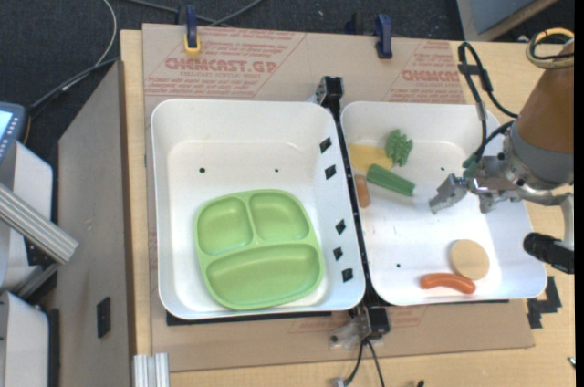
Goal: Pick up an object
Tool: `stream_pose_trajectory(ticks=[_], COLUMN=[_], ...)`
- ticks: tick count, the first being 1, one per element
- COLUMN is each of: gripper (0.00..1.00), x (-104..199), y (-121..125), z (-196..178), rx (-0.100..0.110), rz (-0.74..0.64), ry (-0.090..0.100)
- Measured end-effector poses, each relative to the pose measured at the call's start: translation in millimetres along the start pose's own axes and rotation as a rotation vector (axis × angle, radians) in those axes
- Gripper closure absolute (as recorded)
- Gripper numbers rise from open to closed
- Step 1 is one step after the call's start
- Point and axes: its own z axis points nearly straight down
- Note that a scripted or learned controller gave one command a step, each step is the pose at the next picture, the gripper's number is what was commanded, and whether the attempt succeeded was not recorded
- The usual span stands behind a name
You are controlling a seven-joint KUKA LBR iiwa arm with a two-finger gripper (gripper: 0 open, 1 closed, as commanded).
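Observation:
The right bin (511, 285) holds a green broccoli piece (398, 145), a yellow piece (367, 159), a green cucumber-like stick (391, 183) and a small orange piece (362, 192) near its left wall. A round tan cookie (470, 258) and an orange sausage (447, 283) lie near its front edge. My gripper (465, 196) hangs over the bin's right middle, to the right of the green stick and above the cookie. It is open, with nothing between its fingers (444, 193).
The left bin (173, 193) holds a light green divided plate (259, 246). A black divider with clips (339, 193) runs between the bins. Cables (474, 75) trail along the arm at the right. Blue clamps (383, 36) hold the cardboard at the back.

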Motion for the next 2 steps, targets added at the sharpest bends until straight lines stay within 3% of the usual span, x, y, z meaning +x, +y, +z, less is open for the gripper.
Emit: stream_pose_trajectory(ticks=[1,2], gripper=[0.0,0.0], x=[0,-8], y=[3,-2], z=[-7,49], rx=[-0.014,-0.008], rz=[-0.004,-0.002], ry=[-0.002,-0.001])
